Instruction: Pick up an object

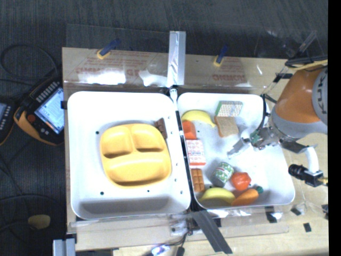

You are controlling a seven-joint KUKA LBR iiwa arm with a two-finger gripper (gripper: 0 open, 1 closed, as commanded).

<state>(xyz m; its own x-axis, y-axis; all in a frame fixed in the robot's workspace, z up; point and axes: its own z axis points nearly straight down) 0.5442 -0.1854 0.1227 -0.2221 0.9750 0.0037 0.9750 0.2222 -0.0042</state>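
over the right white bin [277, 191], near its right edge, the grey two-finger gripper [238, 146] hung above bare floor, jaws a little apart and holding nothing. toys lay close by: a small green can [223, 172] and a red tomato [241, 181] toward the front edge. best move: go straight down on one toy.

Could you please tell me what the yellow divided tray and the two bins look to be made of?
Yellow tray: probably moulded plastic, smooth, with soft glare on its compartments. White bins: likely thin plastic too, with rounded corners and a faintly glossy, even surface.
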